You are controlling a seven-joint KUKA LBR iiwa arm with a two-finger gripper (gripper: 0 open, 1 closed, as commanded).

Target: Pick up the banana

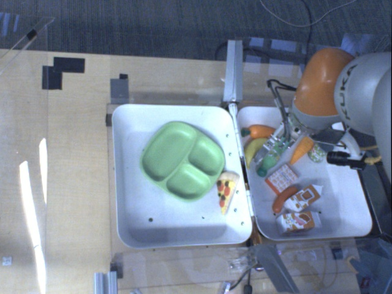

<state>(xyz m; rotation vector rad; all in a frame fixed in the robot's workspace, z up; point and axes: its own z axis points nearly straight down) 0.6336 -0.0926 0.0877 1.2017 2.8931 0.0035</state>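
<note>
The yellow banana (253, 149) lies at the left wall of the right bin (358, 222), just below an orange carrot (262, 130). My gripper (277, 147) hangs low over the bin's upper left part, right beside the banana and over a green item (266, 162). The gripper's body covers part of the banana's right side. I see nothing lifted off the bin floor.
The right bin also holds a second carrot (300, 150), a red card (282, 177), a sausage (285, 198) and brown cartons (299, 219). In the left bin (131, 225) sit a green divided plate (182, 159) and a pizza slice (226, 190).
</note>
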